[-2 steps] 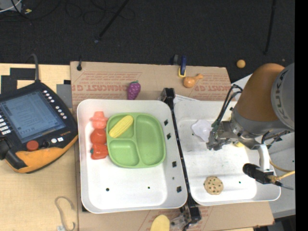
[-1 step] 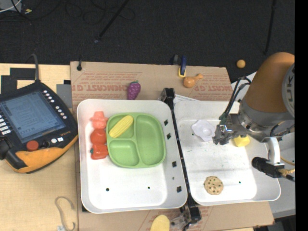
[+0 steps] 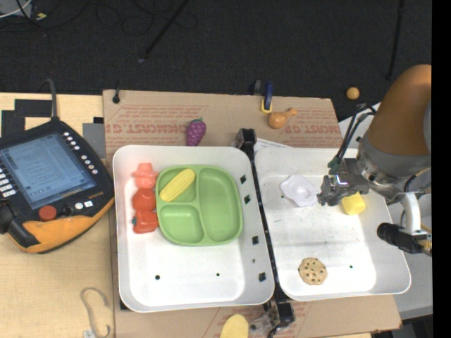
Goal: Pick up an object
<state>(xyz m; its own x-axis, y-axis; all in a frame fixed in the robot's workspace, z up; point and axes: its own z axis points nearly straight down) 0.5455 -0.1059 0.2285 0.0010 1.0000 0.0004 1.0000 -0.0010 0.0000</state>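
A: Bins sat side by side. What lay in the left bin [image 3: 134, 273]?

B: A red figure [image 3: 144, 199] on its left side, just beside a green divided plate [image 3: 211, 213] with a corn cob [image 3: 176, 183] in the plate's far-left section.

A: And the right bin [image 3: 391, 277]?

B: A white cup [image 3: 299, 190] far left, a cookie [image 3: 312, 270] at the near edge, and a yellow block [image 3: 353, 204] toward the right.

A: Where was the gripper [image 3: 330, 192]?

B: Between cup and block, low over the bin. I could not tell how its tips stood.

A: How would the block handle?

B: Probably light and stiff; I would grip its flat opposite sides. The cup looked thin and could crush or slip.
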